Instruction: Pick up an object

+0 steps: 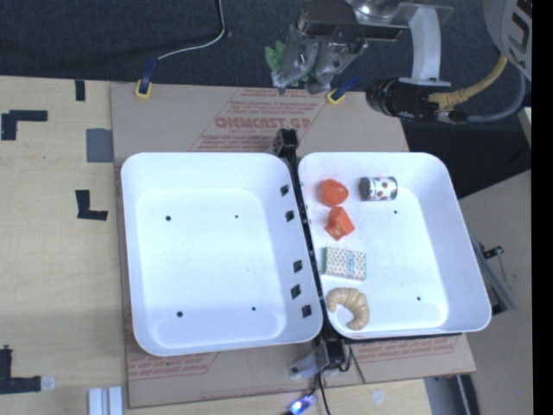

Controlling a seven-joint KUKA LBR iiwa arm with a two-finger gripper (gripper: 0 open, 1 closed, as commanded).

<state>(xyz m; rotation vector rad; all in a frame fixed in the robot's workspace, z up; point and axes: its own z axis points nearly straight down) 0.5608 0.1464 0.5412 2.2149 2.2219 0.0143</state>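
The hand [304, 67] hangs high above the far edge of the table [52, 232], beyond both bins. Something green [276, 57] shows by its fingers, but I cannot tell whether it is gripped or whether the hand is open.

In the right bin [432, 232] lie:
- an orange ball [333, 192]
- an orange wedge [340, 223]
- a small can [378, 188]
- a patterned packet [345, 264]
- a croissant [349, 306]

If nothing is held, the next move would call for descending over one of them.

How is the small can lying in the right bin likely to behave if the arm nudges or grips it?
The small can lies on its side, so it would probably roll when nudged. Its rounded, seemingly rigid wall may slip between fingers. It looks light.
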